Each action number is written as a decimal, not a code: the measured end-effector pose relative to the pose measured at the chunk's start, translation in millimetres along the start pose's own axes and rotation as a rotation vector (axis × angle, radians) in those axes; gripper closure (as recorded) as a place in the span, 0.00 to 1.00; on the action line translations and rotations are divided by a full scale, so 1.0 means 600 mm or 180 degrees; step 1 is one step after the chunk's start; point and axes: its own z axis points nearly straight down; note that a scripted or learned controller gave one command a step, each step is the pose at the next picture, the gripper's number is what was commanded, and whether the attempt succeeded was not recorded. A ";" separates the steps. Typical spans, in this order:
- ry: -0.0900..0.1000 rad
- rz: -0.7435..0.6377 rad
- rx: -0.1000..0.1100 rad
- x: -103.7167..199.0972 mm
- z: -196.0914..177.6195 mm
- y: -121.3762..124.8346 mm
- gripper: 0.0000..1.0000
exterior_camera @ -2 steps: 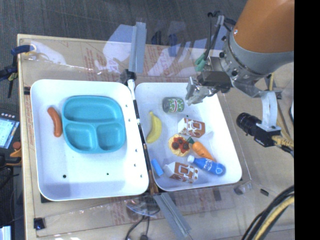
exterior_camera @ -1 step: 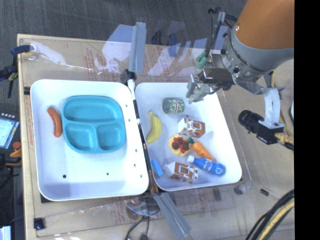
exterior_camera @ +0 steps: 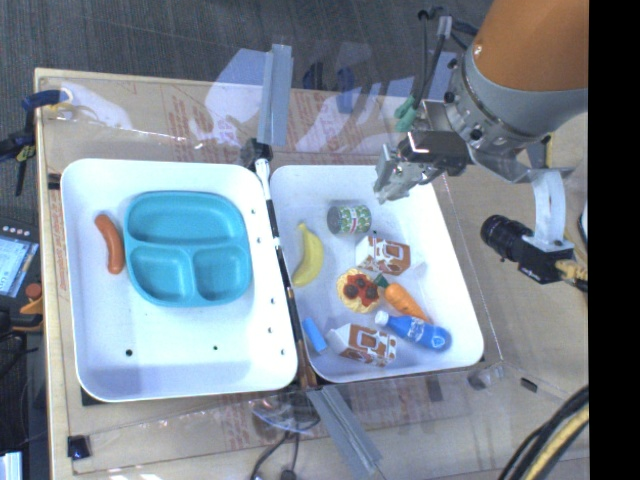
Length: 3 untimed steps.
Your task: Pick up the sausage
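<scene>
The sausage (exterior_camera: 110,243), orange-red and short, lies in the left bin (exterior_camera: 160,368) against its left wall, just left of the blue divided plate (exterior_camera: 190,246). My gripper (exterior_camera: 396,182) hangs over the far edge of the right bin (exterior_camera: 458,268), well to the right of the sausage and a little beyond the small green can (exterior_camera: 349,218). It looks open, and nothing is between its fingers.
The right bin holds a banana (exterior_camera: 309,254), two small cartons (exterior_camera: 385,255) (exterior_camera: 365,342), a carrot (exterior_camera: 405,299), a round toy with fruit (exterior_camera: 359,288), a blue bottle (exterior_camera: 418,333) and a blue stick (exterior_camera: 313,335). A ridge (exterior_camera: 278,268) divides the bins.
</scene>
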 end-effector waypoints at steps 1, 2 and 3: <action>-0.0003 0.0881 0.0001 0.098 0.317 -0.035 1.00; 0.0005 0.0265 -0.0002 -0.097 0.450 -0.033 1.00; 0.0005 0.0264 -0.0006 -0.097 0.450 -0.032 0.00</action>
